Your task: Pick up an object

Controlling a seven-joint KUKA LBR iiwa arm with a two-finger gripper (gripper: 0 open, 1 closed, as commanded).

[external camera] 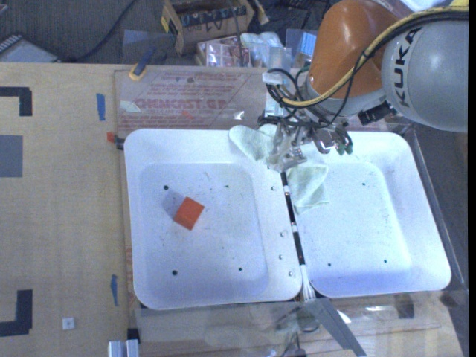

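Looked down at a slant on a pale wooden bench (59, 199), marked with black corner shapes (18, 99) at its left and small strips of blue tape (100, 106). Beyond the far edge, grey floor with clutter: a cardboard box (208, 10), wrapped packets, dark cables. Just far of the bins, lying flat, a clear plastic sheet (186, 99) with red lettering.

On the bench, side by side and touching along a seam, two shallow white bins. In the left bin (132, 222), left of its middle, sat a small orange block (189, 213), alone on the floor of the bin and well apart from every wall. In the right bin (372, 229), bare white floor over most of it.

Across the far end of the seam lay a pale, crumpled cloth (309, 186), one part over the far right corner of the left bin, the other hanging down into the near left part of the right bin.

Reached in from the upper right: a grey arm (439, 65) with an orange band (346, 43) and a yellow cable (357, 69) looped over it. Hung at its tip, directly over the cloth at the seam, the gripper (291, 153), metal and wire-tangled. Could not tell whether open, shut, or clamped on the cloth. Well apart from the orange block.
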